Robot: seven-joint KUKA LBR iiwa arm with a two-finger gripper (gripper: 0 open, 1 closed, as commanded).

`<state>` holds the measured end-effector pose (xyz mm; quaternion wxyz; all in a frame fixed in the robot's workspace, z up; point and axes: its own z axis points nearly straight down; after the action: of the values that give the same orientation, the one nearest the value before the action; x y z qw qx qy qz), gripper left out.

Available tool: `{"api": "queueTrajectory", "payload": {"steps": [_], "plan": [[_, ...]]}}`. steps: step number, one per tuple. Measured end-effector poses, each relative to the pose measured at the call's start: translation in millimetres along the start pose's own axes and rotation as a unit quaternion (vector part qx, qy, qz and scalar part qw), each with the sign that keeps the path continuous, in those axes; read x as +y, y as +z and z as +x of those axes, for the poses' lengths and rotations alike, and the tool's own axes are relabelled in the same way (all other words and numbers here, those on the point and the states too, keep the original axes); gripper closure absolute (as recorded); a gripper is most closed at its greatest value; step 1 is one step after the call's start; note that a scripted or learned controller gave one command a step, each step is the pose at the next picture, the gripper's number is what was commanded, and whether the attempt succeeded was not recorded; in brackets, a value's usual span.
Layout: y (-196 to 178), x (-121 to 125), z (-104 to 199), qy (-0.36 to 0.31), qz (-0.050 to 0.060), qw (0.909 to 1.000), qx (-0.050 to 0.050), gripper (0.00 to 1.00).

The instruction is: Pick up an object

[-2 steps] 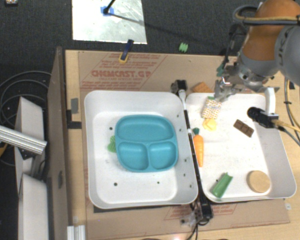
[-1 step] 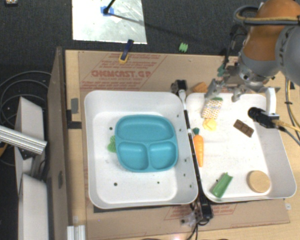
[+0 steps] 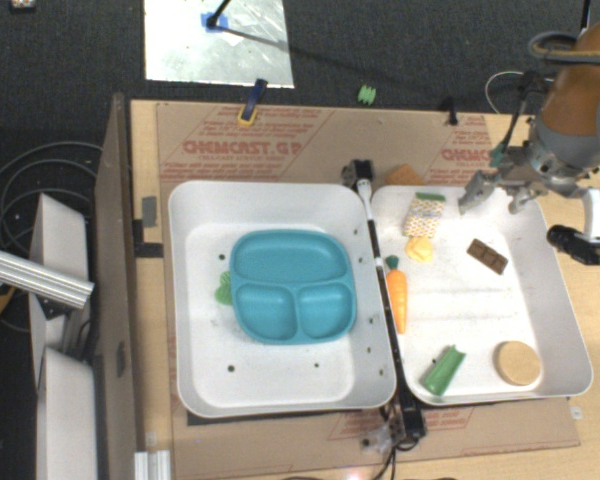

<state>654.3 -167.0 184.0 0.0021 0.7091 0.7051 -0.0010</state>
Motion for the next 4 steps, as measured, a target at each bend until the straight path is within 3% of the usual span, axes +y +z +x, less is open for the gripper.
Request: {"api": "queueTrajectory", "payload": {"steps": [1,2,3,4], "plan": [[104.5,-57.9,-13.2,-0.001,0.004,1.0,0.003,0.0],[-19.5,11.3,-24.0,-0.006,-0.009,0.9999,-0.001,0.0],[27.1,-38.8,-40.7,-0.002,0.002,1.0,0.002,0.0],[103.3,-6.0,-37.5,-0.006,0.0,1.0,0.002,0.0]]}}
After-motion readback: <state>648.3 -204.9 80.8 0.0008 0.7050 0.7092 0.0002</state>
